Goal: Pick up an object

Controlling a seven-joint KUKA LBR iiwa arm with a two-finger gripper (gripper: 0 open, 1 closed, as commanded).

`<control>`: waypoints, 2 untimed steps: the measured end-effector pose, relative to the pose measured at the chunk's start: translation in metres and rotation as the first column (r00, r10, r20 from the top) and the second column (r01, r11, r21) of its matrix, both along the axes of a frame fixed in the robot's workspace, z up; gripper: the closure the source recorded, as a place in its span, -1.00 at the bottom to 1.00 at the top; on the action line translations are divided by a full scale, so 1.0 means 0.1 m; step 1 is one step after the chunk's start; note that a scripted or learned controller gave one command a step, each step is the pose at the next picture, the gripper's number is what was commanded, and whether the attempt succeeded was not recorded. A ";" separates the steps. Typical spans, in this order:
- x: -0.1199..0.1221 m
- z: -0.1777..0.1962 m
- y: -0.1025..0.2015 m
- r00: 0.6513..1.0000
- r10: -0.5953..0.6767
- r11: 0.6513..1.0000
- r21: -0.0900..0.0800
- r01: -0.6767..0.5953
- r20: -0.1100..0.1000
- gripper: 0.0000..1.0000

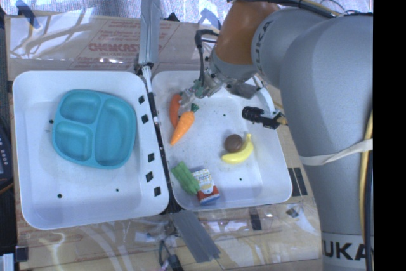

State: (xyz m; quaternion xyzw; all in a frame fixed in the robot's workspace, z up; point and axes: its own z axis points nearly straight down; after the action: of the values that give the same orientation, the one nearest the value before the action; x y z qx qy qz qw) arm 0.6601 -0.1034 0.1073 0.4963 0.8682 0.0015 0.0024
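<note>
Hovering low over the upper left part of the right bin (pixel 273 165), the tool (pixel 192 96) sits right at the leafy green top of the carrot (pixel 181 127), and whether it has closed on anything cannot be told from this slanted view. From the tool the carrot lies toward seven o'clock, its long axis running from the green stub at one o'clock down to the pointed tip at seven; a second, redder tapered piece (pixel 173 108) lies just beside it at nine o'clock, the two nearly touching. I judge a grasp across the carrot's thick end to be the likeliest pick. Both look like smooth moulded plastic. Farther out, toward four o'clock, a curved yellow banana (pixel 239 154) cradles a round brown ball (pixel 233 142); toward six o'clock lie a ridged green piece (pixel 184 177) and a small printed carton (pixel 207 186). In the left bin (pixel 32 200) rests a matte blue divided plate (pixel 94 127)
</note>
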 end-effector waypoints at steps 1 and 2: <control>0.00 0.00 0.00 1.000 0.000 1.000 0.000 0.000 0.000 -1.00; -0.03 -0.14 0.06 1.000 0.023 1.000 0.001 -0.023 -0.007 -1.00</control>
State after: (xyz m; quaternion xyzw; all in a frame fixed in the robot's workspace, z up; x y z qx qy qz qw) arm 0.6573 -0.0977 0.0936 0.4862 0.8738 0.0001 -0.0009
